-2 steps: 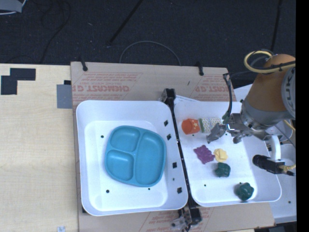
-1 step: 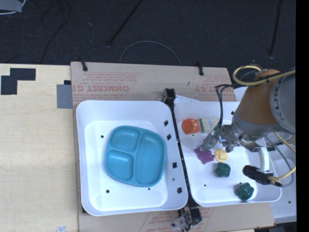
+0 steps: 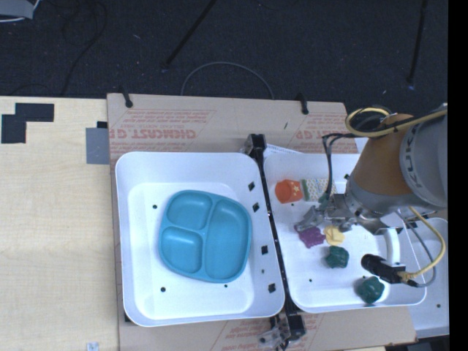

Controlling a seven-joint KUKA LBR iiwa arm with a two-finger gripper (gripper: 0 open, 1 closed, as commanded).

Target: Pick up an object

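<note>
nearest the front edge, in the right-hand corner of the right bin (image 3: 344,307), sits a green lump (image 3: 370,289), well apart from the rest. a little further in lies a dark green piece (image 3: 337,257) on the bin's white floor. just behind it are a small yellow piece (image 3: 334,234) and, to its left, a purple piece (image 3: 312,236); these two lie close together, and whether they touch is not clear.

the gripper (image 3: 313,220) hangs right over the purple piece, its grey metal tip pointing left and overlapping the piece's upper edge. from this angle i cannot tell whether it is spread or closed, nor whether anything is caught in it. the objects to pick from all lie in this right bin, with the purple and yellow ones closest to the gripper.

at about the same depth, the left bin (image 3: 139,269) holds a blue divided plate (image 3: 205,234) with three compartments, lying flat and turned at a slight angle.

further back in the right bin, an orange object (image 3: 289,191) rests near the dividing edge between the bins, and just to its right is a pale speckled thing (image 3: 316,189), too small to name. the arm (image 3: 380,170), with its orange band, reaches in from the right above the back of this bin.

both bins rest on a cardboard sheet (image 3: 219,123) with red printing, laid on a pale wooden bench (image 3: 51,232). beyond the bench is a dark floor (image 3: 219,20) crossed by thin cables.
</note>
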